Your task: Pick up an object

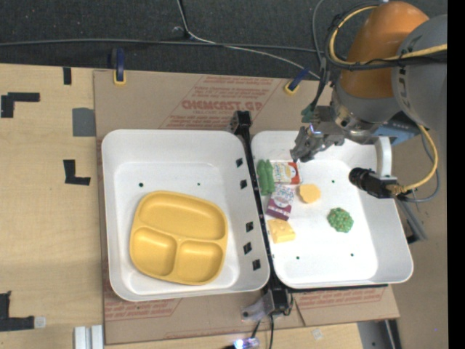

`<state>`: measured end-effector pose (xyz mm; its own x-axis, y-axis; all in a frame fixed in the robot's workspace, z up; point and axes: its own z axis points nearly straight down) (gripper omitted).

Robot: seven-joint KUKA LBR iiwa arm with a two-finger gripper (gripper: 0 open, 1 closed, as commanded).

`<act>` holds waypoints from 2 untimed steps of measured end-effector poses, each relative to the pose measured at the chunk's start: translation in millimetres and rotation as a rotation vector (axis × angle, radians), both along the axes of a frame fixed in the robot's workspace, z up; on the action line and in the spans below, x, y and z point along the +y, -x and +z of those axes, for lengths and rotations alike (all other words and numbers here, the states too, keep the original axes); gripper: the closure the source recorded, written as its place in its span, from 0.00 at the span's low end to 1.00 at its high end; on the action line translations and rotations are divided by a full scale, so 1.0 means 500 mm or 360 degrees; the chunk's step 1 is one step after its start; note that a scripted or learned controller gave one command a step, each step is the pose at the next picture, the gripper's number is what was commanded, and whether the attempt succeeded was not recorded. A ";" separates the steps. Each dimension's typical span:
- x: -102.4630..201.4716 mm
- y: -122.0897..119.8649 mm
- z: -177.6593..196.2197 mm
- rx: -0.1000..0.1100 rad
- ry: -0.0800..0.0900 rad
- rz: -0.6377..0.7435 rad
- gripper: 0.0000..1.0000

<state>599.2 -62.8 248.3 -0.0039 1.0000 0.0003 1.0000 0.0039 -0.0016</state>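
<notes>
The right bin (378, 267) holds several small items along its left side: a green pickle-like piece (264, 175), a red and white packet (285, 171), a purple and white packet (280, 203), a yellow cheese wedge (282, 230), a round orange-yellow piece (310, 193) and a green broccoli floret (339, 219). My gripper (306, 149) hangs over the bin's upper left part, just above and right of the red and white packet. Nothing shows between its dark fingers.
The left bin (116, 158) holds a yellow divided plate (178, 237). A black divider with clips (251, 187) runs between the bins. A black cylindrical part (369, 182) of the arm sticks out over the right bin's upper right. Cables run behind.
</notes>
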 end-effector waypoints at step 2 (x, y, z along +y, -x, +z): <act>0.197 0.031 -0.033 0.0003 -0.0001 0.0002 1.00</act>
